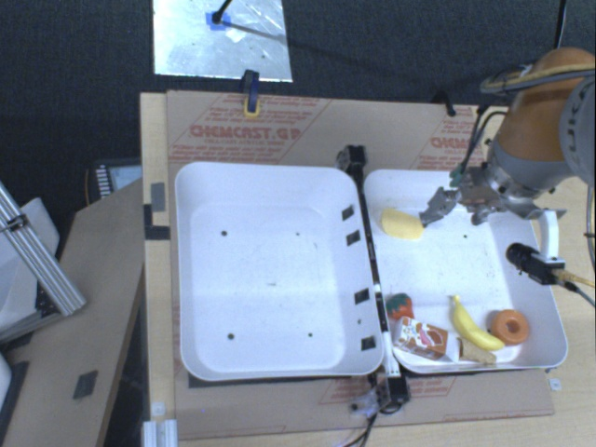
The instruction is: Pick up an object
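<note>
Nearest the camera, along the front rim of the right bin [559, 338], four items lie in a loose row. At the front left corner of that bin sits a small red and green toy [399, 305], possibly a strawberry, touching a flat snack packet [424, 339] with red and white print. Just beside the packet, a banana [473, 328] lies at a slant, its tip pointing toward the bin's centre. An orange ring-shaped piece [509, 326], resembling a doughnut, rests at the banana's right, touching or nearly touching it.

Toward the back left of the same bin lies a pale yellow lump [402, 224], rounded, lemon-like, apart from the front row.

Arm [545, 119] enters from the table's right edge, grey with an orange band. Gripper [436, 211] hangs over the back half of the right bin, fingers pointing toward the yellow lump and just beside it. Nothing is seen between the fingers; whether they are spread or closed cannot be told from this angle. Contact with the lump cannot be confirmed.

Left bin [270, 268] adjoins the right bin along a shared black-clipped seam. Both bins rest on a cardboard sheet [279, 133] covering the table.
</note>
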Controlling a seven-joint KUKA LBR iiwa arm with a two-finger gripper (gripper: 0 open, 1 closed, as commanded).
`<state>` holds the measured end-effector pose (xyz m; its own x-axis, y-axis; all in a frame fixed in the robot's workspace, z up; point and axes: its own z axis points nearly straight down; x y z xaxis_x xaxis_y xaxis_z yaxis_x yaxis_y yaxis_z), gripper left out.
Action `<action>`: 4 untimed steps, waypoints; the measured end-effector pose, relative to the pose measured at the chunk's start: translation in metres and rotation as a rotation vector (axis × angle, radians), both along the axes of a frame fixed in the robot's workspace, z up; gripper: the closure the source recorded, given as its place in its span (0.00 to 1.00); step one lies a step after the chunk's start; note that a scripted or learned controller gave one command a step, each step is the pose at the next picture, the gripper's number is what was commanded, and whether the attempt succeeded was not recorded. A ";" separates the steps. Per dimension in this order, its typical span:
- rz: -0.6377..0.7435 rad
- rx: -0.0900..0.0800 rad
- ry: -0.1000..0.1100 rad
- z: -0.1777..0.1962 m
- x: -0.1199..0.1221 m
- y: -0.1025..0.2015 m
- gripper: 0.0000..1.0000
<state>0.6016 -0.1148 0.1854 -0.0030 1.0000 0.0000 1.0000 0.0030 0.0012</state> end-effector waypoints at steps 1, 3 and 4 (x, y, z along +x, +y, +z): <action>0.003 0.002 0.006 -0.100 -0.001 0.027 0.00; 0.004 0.001 -0.002 -0.100 0.068 0.034 0.00; 0.003 -0.001 -0.007 0.007 0.010 0.119 0.00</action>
